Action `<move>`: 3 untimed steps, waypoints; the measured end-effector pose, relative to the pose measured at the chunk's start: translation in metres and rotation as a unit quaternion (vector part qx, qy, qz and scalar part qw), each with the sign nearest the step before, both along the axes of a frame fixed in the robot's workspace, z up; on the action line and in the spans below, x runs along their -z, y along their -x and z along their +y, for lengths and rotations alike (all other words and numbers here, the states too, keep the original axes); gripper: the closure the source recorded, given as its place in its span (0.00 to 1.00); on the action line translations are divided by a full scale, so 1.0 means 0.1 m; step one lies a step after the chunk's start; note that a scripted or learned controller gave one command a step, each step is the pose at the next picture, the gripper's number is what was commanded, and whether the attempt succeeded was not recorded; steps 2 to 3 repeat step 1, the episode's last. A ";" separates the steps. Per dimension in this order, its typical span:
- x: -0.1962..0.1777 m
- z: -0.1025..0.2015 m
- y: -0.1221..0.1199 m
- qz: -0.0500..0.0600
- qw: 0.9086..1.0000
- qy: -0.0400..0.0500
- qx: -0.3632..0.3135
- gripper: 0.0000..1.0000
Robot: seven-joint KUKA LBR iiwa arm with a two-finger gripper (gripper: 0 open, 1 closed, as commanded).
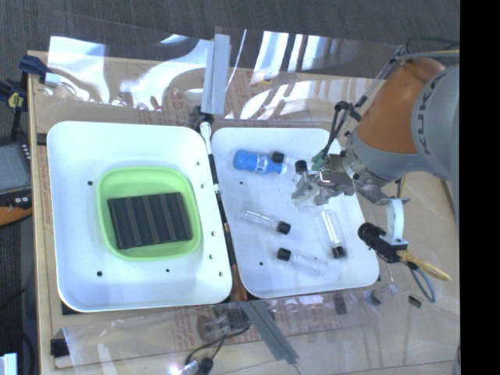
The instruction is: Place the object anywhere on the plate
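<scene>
**Gripper low over the right bin, plate waiting in the left**

Gripper (312, 184) sits low over the upper right part of the right bin (234, 266), reached in by the grey arm (406, 116) with its orange band from the right side. Metal parts of the hand blur together with a clear shape beneath them, so it is not possible to tell how wide the hand stands or whether it has anything.

Loose objects lie scattered on this bin's floor, which suggests it serves as the picking area. A blue bottle (256, 161) with a dark cap lies on its side near the top edge, just left of the hand. Three clear vials with black caps lie flat below: one (264, 221) toward the middle, one (334, 234) under the hand near the right wall, one (301, 260) near the bottom edge. Which of these is the object to move cannot be told.

Left bin (70, 155) holds the green plate (109, 186), with a dark ribbed insert (148, 217) resting in its middle. It sits well apart from the hand, across the wall between bins, so a carry leftward seems to be the remaining job.
</scene>
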State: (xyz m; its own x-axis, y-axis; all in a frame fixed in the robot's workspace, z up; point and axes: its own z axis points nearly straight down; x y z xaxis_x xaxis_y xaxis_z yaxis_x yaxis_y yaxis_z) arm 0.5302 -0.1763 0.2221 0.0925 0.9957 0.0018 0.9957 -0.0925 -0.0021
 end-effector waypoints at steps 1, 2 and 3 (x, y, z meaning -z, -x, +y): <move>0.00 0.00 0.00 0.000 1.000 0.000 0.000 0.00; 0.00 0.00 0.00 0.000 1.000 0.000 0.000 0.00; 0.00 0.00 0.00 0.000 1.000 0.000 0.000 0.00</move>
